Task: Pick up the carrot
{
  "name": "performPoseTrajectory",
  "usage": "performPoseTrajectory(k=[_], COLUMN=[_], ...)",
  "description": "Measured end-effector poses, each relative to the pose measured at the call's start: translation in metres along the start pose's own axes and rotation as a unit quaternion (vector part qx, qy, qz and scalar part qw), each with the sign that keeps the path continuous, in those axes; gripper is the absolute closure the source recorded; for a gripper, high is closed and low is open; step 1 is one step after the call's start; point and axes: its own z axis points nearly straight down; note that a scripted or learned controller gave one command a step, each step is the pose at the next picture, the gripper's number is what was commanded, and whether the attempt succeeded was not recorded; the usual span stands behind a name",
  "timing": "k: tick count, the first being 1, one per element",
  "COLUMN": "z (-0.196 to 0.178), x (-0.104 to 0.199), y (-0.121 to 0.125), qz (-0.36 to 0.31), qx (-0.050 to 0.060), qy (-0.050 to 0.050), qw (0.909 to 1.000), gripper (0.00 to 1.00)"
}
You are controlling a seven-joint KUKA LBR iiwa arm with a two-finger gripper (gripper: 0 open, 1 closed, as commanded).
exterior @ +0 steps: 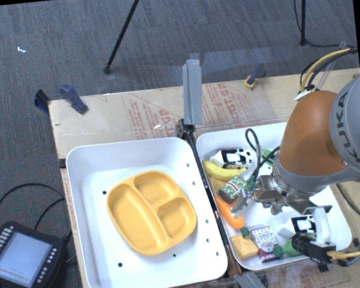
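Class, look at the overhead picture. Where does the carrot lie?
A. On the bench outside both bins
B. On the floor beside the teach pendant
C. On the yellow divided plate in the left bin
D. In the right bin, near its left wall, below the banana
D: the carrot lies in the right bin by its left wall, just below the banana.

two bins (81, 183), one plate (151, 211), one carrot (229, 213), one banana (216, 170).

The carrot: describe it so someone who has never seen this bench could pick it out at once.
Start at the right-hand white bin, the one under the arm, and go to its left wall. The carrot lies along that wall about midway down, below the yellow banana. It is the only orange, tapered piece there; the banana above is yellow and curved, and the block below is pale yellow and square.
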Motion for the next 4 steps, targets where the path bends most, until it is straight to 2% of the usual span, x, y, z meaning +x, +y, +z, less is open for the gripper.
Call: performPoseTrajectory(k=[1, 2, 3, 4], z=[0.1, 0.091, -0.001, 0.028], x=[-0.044, -0.043, 0.004, -0.055], y=[0.0, 0.0, 0.045, 0.121], qz=[-0.065, -0.063, -0.246, -0.311], qx=[0.0, 0.001, -0.002, -0.002], qy=[0.0, 0.001, -0.001, -0.001], qw=[0.9979, 0.998, 0.9692, 0.9503], gripper=[0.0, 1.0, 1.0, 1.0])
